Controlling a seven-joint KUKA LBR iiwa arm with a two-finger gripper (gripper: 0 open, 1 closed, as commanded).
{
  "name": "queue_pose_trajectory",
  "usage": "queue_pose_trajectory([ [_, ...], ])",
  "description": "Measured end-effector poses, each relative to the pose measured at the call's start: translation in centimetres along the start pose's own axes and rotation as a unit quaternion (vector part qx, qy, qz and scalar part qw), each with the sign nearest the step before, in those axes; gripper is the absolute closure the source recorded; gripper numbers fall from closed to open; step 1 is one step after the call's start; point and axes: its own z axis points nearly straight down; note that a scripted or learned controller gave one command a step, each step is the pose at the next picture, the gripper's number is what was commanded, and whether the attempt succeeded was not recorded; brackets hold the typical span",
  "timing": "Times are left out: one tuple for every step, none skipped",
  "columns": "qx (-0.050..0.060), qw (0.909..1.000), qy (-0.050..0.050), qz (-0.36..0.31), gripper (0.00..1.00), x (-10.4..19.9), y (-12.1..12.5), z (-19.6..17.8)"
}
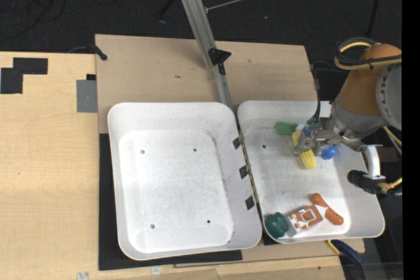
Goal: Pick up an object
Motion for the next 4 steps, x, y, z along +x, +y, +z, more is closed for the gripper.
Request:
queue_pose_trajectory([
  [-0.003, 1.0000, -0.001, 0.000, 1.00, -0.5, -0.7, -4.7],
  [-0.004, 1.0000, -0.001, -0.002, 1.00, -1.0, -0.8, -11.0],
  [0.000, 1.0000, 0.000, -0.002, 1.00, -0.9, -0.8, -9.3],
  [0.000, 1.0000, 0.001, -0.004, 1.00, 4.0, -2.1, -8.6],
])
